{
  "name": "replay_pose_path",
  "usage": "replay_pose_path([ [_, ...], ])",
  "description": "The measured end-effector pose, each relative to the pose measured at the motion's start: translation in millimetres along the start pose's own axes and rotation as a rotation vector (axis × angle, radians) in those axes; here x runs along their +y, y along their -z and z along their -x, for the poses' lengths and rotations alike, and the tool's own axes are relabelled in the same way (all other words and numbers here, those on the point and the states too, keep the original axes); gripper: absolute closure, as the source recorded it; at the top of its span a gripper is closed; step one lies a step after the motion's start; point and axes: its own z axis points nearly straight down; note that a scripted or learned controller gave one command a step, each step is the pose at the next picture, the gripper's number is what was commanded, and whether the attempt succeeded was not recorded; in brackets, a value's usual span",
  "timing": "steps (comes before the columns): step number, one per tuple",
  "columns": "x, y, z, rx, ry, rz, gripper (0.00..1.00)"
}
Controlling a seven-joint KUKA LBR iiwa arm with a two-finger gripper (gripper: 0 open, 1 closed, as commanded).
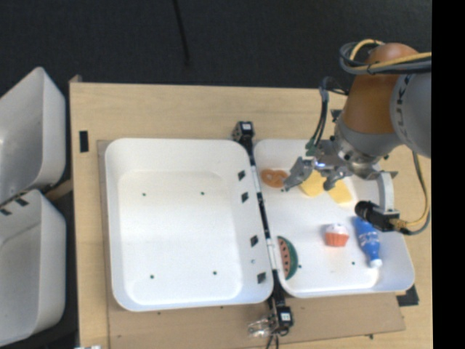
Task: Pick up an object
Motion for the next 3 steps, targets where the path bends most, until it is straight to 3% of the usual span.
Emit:
replay_pose_path([
  [1,64.8,15.5,-66.3,0.001,0.007,0.008,0.0],
  [2,90.5,91.5,-129.9,0.002,0.006,0.011,0.0],
  [3,89.4,95.9,-123.6,-0.005,0.003,0.003,1.0],
])
